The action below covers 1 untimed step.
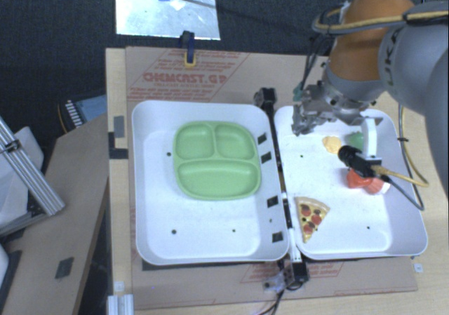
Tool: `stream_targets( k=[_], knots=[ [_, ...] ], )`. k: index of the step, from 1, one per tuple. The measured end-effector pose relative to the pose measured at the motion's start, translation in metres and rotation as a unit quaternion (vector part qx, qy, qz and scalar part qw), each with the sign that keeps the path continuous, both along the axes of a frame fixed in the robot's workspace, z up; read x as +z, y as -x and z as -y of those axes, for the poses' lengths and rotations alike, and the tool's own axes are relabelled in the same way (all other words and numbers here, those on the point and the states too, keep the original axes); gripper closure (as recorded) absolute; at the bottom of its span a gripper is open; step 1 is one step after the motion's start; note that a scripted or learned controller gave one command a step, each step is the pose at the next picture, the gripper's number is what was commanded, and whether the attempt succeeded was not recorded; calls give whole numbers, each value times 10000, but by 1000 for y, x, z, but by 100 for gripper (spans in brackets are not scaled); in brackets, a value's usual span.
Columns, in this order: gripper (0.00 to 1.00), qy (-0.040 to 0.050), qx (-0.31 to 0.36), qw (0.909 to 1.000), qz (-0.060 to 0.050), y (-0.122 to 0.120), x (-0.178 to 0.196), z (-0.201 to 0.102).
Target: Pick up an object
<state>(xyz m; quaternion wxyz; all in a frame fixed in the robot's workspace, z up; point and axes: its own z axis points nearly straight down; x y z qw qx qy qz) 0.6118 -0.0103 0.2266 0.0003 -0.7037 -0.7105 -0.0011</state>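
My gripper hangs over the far left corner of the right bin, with nothing visible in it. A small yellow piece lies just to its right on the bin floor. A green thing sits beside the yellow piece, partly hidden by the arm's gear. Closer to the front lie a red thing and a toy pizza slice, which rests near the bin's left wall.
The left bin holds a green divided plate near its middle. Black clips line the wall between the two bins. The grey and orange arm reaches in from the upper right above the right bin.
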Motion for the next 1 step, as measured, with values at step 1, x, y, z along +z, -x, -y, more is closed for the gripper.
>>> stream_targets(
  k=[1],
  knots=[
    [100,1,-2,10000,-4,19,6,-55]
  ],
)
